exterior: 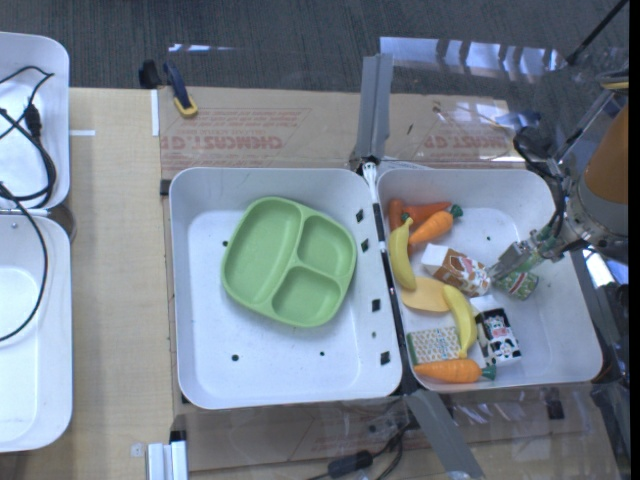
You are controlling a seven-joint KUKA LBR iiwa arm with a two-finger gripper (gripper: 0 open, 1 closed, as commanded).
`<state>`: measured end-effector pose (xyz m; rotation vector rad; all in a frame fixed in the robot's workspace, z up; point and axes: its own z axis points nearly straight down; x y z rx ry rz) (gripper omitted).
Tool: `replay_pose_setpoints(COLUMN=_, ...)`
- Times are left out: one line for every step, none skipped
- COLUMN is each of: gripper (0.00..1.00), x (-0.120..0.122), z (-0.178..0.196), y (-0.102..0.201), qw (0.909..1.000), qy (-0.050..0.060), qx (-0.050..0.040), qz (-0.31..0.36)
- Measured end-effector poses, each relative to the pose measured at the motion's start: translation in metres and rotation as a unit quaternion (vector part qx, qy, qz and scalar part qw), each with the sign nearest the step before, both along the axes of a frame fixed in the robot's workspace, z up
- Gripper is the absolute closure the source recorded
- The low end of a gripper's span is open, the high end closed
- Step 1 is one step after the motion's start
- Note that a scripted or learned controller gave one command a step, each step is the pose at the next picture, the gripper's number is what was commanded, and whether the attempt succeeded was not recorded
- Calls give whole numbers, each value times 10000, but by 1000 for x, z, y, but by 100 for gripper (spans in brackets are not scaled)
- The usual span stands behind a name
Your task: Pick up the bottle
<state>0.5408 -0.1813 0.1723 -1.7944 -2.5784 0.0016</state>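
A pale green plate [289, 261], orange carrots [432, 227], yellow bananas [401, 255], and a black-and-white cow-patterned carton [497, 336].

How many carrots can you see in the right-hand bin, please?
3. Two carrots lie together at the bin's far-left corner, beside a banana; the third lies along the near edge. More could be hidden under the pile.

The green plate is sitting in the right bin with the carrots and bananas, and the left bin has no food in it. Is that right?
Not quite. The green plate sits in the left bin, alone. The carrots and bananas lie in the right bin. The camera view shows it. The left bin does have no food in it.
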Motion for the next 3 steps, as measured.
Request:
replay_pose_setpoints(gripper=0, x=67, z=-80, y=-34, qw=9995, qy=-17, qx=25, qz=305)
replay_pose_setpoints(gripper=100, x=69, z=-70, y=-34, qw=9996, qy=-36, qx=22, qz=293)
replay_pose_setpoints(gripper=100, x=74, z=60, y=58, qw=9913, qy=-17, qx=-4, qz=1316)
